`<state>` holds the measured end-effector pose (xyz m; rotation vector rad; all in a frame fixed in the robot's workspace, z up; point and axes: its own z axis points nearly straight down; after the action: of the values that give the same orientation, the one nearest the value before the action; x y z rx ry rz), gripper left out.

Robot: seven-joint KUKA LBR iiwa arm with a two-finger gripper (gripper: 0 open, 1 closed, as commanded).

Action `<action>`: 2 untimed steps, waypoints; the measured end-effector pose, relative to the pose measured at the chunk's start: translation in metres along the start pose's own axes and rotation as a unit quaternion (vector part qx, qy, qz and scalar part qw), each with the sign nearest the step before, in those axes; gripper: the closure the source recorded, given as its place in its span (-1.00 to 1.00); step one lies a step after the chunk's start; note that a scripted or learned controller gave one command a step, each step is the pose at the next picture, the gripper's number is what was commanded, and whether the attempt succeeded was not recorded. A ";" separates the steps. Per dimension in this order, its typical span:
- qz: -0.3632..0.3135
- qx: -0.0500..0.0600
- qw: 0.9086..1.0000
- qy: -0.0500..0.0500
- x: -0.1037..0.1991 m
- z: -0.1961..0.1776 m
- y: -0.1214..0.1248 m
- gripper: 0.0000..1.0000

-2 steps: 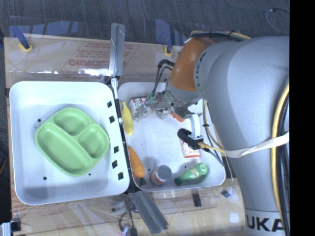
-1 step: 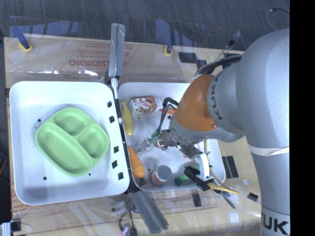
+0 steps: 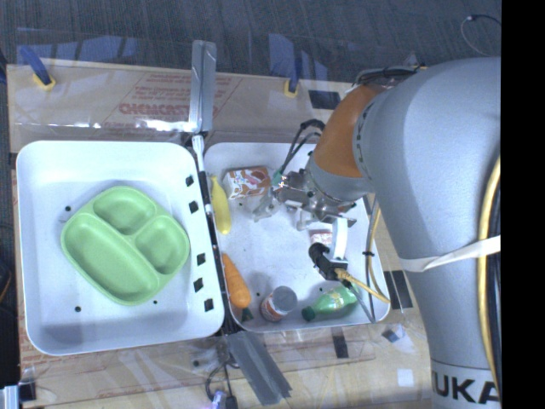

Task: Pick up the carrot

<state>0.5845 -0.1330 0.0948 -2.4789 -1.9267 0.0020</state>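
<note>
Camera view: the arm (image 3: 426, 152) leans over the right bin (image 3: 271, 258), its pincer (image 3: 288, 198) apart from the carrot (image 3: 237, 283), grip state unclear.

Dark ribbed floor (image 3: 255, 2) beyond bench (image 3: 111, 96)

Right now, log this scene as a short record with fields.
left bin: holds a green divided plate
right bin: carrot, yellow banana-like item, printed packet, can, green bottle
carrot: lying along the right bin's left wall, low in the view, just left of the can
gripper: over the right bin's upper part, beside the packet, apart from the carrot
task state: carrot not yet picked up
</note>
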 end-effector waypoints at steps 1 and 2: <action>-0.138 0.001 0.990 0.000 -0.005 -0.093 -0.063 -1.00; -0.330 0.000 0.944 0.000 0.019 0.003 -0.059 -1.00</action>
<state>0.5320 -0.1002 0.0924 -1.7040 -2.6360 0.0020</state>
